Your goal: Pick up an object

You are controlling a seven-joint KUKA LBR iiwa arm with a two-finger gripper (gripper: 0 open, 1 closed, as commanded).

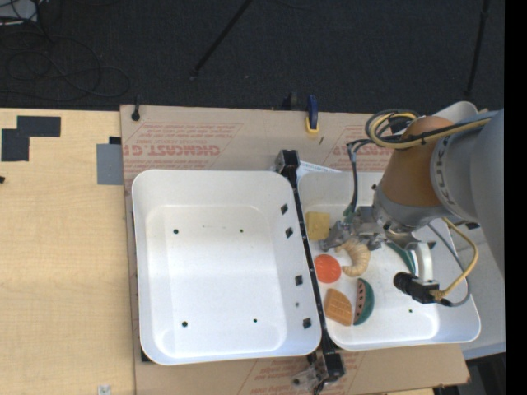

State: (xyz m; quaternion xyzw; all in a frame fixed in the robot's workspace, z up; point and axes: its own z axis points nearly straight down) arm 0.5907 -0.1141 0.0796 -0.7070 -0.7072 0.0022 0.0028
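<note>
Five small objects are seen in the right bin, all crowded into its left half, near the divider between the bins. One yellow block is furthest back, just beside the left wall. One tan curved piece lies in front of it, right at the gripper. One orange disc is just left of the curved piece, close to the left wall. One brown bread-like slice and one green watermelon-like slice are side by side at the front, touching or nearly so.

The gripper is seen low over the back-left of that bin, between the yellow block and the tan piece. Whether the fingers are spread or closed cannot be told; they are blurred into the dark wrist hardware. Nothing is visibly held between them.

Open room: the right half of the right bin is largely taken up by the arm and its cable loop; a bare strip of floor is left along the front-right edge. Objects near the left wall leave little side clearance.

The left bin is seen with only small dark marks on its floor. Two bins counted, one arm.
</note>
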